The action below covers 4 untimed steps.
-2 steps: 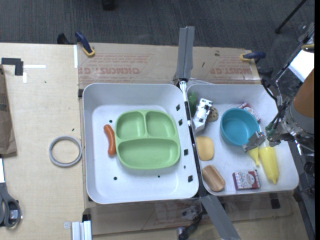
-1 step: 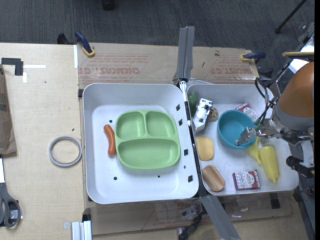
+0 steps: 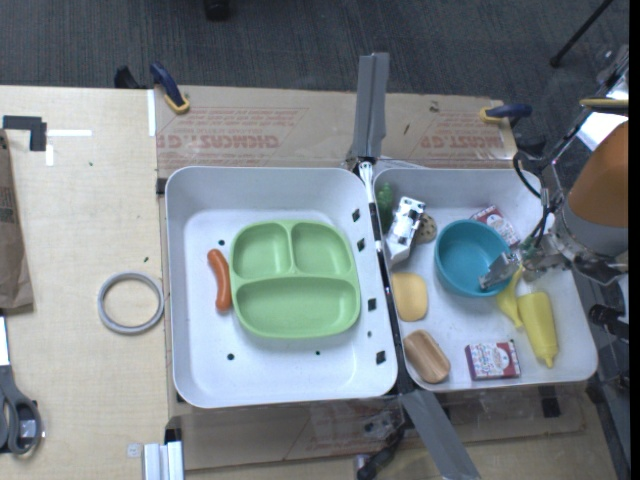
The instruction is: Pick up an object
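Now | hand at blue bowl rim, round, glossy | grip state: cannot tell

tool at blue bowl rim (right bin), green tray left

Right bin crowded: blue bowl, yellow corn, red packet & bread packed close, little gap btwn. Left bin: green tray mid, open floor near & far. Tabletop left mostly free.
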Each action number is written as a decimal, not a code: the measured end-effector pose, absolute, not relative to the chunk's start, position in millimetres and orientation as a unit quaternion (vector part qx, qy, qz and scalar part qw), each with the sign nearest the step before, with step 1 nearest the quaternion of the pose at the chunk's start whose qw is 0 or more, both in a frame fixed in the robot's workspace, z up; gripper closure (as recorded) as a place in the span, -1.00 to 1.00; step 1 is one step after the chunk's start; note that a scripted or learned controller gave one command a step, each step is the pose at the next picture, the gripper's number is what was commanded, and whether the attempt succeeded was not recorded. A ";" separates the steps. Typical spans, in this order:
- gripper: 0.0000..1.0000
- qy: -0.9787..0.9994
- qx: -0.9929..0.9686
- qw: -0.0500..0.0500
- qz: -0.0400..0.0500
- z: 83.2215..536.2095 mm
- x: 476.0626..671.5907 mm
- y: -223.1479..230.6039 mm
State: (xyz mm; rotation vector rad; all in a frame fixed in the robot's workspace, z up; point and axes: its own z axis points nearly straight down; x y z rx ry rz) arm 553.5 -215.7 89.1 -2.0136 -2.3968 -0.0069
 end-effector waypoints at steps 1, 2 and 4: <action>1.00 -0.765 -0.644 0.006 -0.003 95.7 554.5 -214.9; 1.00 -0.767 -0.642 0.002 0.001 190.5 578.9 -151.9; 1.00 -0.760 -0.650 0.004 0.005 193.2 581.9 -69.4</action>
